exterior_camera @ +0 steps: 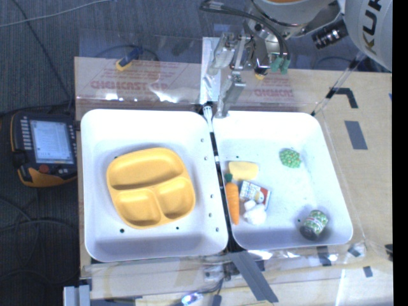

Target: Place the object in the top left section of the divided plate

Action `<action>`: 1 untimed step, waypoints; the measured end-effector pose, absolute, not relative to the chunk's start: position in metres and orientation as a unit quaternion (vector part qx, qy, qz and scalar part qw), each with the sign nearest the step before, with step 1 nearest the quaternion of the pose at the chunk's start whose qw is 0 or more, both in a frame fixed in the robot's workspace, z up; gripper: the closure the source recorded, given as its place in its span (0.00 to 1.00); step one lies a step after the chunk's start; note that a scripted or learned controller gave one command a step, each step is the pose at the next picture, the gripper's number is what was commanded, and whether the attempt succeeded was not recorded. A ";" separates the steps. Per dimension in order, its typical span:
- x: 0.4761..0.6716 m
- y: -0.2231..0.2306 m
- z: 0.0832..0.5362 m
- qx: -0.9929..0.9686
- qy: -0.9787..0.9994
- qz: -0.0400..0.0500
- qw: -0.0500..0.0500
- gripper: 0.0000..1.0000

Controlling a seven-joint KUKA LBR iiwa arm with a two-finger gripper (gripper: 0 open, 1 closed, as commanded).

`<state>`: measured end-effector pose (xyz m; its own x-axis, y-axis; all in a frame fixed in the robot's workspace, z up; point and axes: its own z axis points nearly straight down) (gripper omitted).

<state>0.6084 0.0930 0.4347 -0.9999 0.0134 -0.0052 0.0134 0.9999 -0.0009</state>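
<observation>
Bench, two white bins: gripper at their far rim, finger spread impossible to tell; should descend squarely on carrot, then yellow plate.

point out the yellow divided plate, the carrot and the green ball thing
yellow divided plate (150,164): camera view, ridge between its sections
carrot (233,203): camera view, middle of its orange body
green ball (291,158): camera view, its centre

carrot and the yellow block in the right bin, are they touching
Cannot tell. In the camera view the carrot's green top sits right under the yellow block's lower left corner, with no clear gap or contact.
</observation>
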 end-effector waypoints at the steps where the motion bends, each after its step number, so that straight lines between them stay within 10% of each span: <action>1: 0.608 0.093 0.435 0.007 1.000 0.000 0.003 0.00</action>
<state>0.6084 0.0930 0.4347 -0.9999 0.0134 -0.0051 0.0134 0.9999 -0.0009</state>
